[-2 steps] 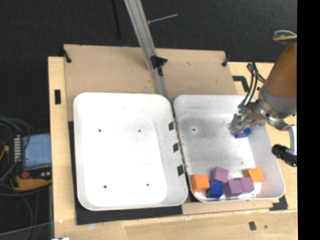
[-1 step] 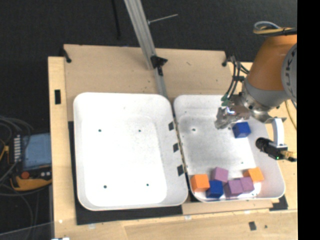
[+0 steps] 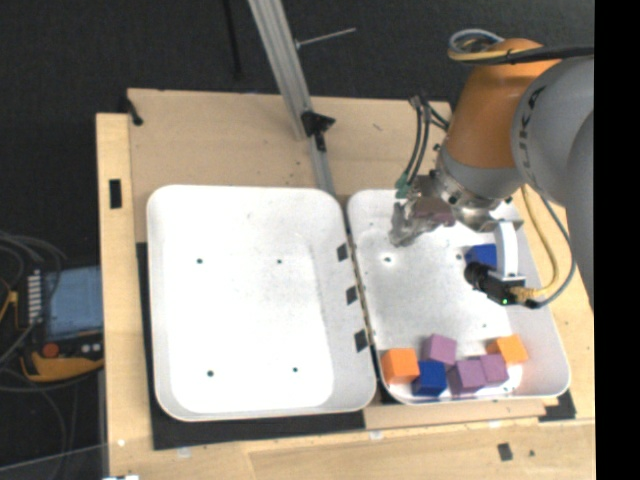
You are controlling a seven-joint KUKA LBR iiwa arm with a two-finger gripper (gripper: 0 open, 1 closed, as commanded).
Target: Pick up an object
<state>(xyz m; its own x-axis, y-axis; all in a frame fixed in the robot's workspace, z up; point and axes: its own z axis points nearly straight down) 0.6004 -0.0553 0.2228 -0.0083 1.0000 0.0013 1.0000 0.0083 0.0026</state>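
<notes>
My gripper (image 3: 405, 226) hangs over the far left part of the right bin (image 3: 420, 278), below the orange wrist band. Its grey fingers point down toward the bin floor, and I see no object between them. Several blocks lie along the bin's near edge: an orange block (image 3: 401, 364), a blue block (image 3: 431, 378), three purple blocks (image 3: 441, 349) (image 3: 468, 376) (image 3: 492, 369), and a second orange block (image 3: 511, 348). Another blue block (image 3: 482, 255) sits at the right side, partly behind the arm's cabling.
The left bin (image 3: 245, 298) lies beside the right one, joined by black clips (image 3: 352, 293). A slanted metal rail (image 3: 290, 78) rises behind the bins. Cables and a black connector (image 3: 495, 286) hang from the arm over the right bin's right side.
</notes>
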